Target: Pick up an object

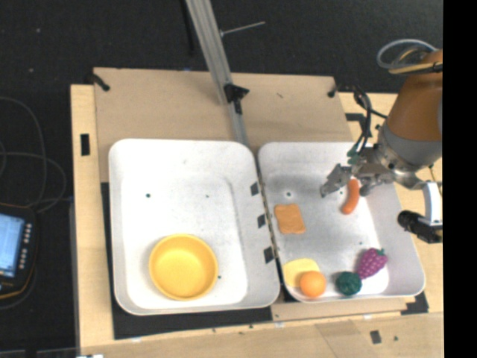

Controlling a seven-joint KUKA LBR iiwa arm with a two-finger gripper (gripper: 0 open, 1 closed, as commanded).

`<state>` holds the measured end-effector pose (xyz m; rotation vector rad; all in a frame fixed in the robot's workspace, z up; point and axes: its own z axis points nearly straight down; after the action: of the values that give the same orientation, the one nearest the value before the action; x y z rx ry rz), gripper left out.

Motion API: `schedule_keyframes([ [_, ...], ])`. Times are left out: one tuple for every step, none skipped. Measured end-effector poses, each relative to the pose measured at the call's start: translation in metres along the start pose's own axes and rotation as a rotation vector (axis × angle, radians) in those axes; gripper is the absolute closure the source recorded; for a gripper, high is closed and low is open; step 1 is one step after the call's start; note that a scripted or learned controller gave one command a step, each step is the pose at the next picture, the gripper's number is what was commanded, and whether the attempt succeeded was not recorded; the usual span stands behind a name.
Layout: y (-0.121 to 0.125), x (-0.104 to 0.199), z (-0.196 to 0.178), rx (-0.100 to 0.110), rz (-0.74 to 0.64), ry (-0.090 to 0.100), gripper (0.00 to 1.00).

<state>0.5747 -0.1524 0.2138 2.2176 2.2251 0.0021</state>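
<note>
1. Looks like the grab step: the gripper [349, 187] sits over the right bin [408, 263] with an orange carrot-like piece [349, 198] between its fingers, closed on it
2. Next it probably just needs a clean lift
3. The arm [414, 121] comes in from the right, wrist angled down-left

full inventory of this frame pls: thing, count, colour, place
bins: 2, white, side by side on the bench
bowl: 1, yellow, left bin, near corner
cracker-like tile: 1, tan, right bin, left part
carrot-like stick: 1, orange, right bin, between the gripper's fingers
yellow piece: 1, pale yellow, right bin, near edge
orange: 1, orange, beside the yellow piece
green item: 1, dark green, right of the orange
grapes: 1 bunch, purple, near right corner
gripper: 1, grey, over right bin
</note>
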Motion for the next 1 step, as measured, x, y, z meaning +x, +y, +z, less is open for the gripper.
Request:
schedule_keyframes([
  [0.0000,0.0000,-0.0001,-0.001,0.001,0.000,0.00],
])
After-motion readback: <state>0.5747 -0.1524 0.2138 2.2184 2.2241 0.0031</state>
